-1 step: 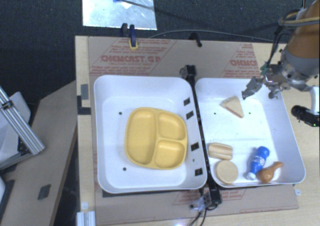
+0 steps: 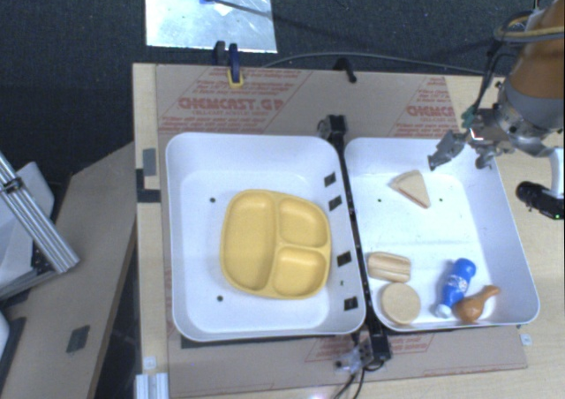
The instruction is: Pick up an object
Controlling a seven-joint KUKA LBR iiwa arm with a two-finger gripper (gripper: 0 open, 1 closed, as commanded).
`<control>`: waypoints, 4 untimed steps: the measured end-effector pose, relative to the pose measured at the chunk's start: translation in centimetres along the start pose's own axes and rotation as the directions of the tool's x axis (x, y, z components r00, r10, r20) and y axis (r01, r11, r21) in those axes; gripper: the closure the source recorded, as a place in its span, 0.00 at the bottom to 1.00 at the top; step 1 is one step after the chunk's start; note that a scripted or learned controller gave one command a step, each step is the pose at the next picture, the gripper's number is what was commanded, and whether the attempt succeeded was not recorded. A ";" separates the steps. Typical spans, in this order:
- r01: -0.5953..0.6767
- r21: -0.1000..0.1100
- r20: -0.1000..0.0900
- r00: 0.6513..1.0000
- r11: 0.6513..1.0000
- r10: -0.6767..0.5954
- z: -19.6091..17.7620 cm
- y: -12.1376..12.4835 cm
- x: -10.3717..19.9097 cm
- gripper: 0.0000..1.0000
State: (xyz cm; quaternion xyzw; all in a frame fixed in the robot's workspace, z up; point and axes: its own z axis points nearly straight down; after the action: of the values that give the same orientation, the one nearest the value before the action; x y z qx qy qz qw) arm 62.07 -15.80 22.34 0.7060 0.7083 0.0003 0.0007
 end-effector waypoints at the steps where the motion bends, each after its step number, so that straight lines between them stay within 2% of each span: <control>1: -0.002 0.002 0.000 1.000 1.000 0.002 4.9 0.6 -0.8 0.00; 3: -0.001 0.002 -0.001 1.000 1.000 0.001 14.1 0.5 -0.3 0.00; 4: -0.001 -0.002 0.000 1.000 1.000 0.001 12.8 0.6 -0.4 1.00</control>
State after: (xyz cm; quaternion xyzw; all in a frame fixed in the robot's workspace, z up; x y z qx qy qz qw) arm 62.64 -16.17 9.57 0.7062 0.7080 0.0008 0.0013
